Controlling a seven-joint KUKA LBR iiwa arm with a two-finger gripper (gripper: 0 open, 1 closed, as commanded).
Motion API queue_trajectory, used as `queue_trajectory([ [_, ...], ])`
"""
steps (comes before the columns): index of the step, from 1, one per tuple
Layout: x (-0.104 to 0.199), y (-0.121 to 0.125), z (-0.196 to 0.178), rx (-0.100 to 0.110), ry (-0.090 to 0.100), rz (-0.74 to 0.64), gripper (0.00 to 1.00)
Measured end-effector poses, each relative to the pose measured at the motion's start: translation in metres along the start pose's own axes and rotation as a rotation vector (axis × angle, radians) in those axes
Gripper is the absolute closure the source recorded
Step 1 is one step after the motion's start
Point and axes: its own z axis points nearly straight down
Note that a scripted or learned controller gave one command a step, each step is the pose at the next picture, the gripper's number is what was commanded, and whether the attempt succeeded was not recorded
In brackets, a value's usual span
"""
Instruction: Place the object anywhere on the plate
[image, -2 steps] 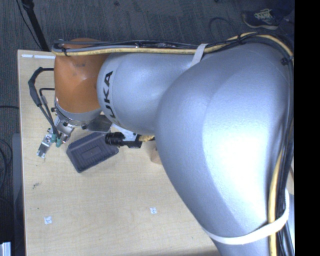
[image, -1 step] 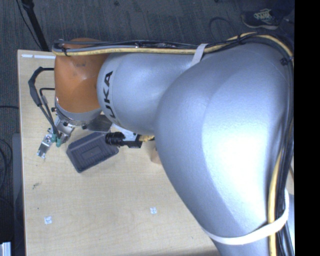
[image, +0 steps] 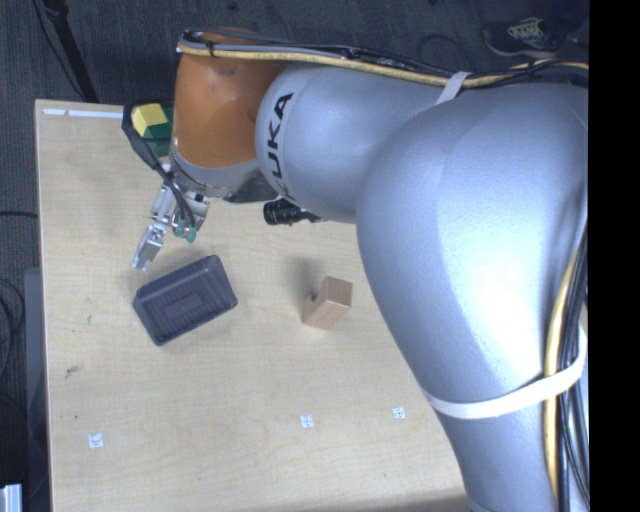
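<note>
Reaching in: one grey arm (image: 450, 220) with an orange band, covering the area up and right of the plate.
Plate: one dark grey rectangular plate (image: 186, 298), lying flat on the wooden bench (image: 250, 460) and turned at a slant.
Gripper: one gripper (image: 149, 250), just above the plate's upper-left corner, tip pointing down and left; it cannot be told whether it is spread or pressed together, and nothing is seen in it.
Object: one light wooden block (image: 328, 302), on the bench to the right of the plate, well apart from it.
Yellow block: one (image: 151, 119), far above the plate beside the orange band, on something green.
Markers: three small square markers (image: 307, 421) on the bench, below the plate.
</note>
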Motion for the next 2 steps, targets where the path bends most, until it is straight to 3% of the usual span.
queue_trajectory([
  [1,0.032,0.001,-0.010,0.000,0.004,-0.618,0.00],
  [2,0.035,-0.061,-0.015,0.000,0.004,-0.446,0.00],
])
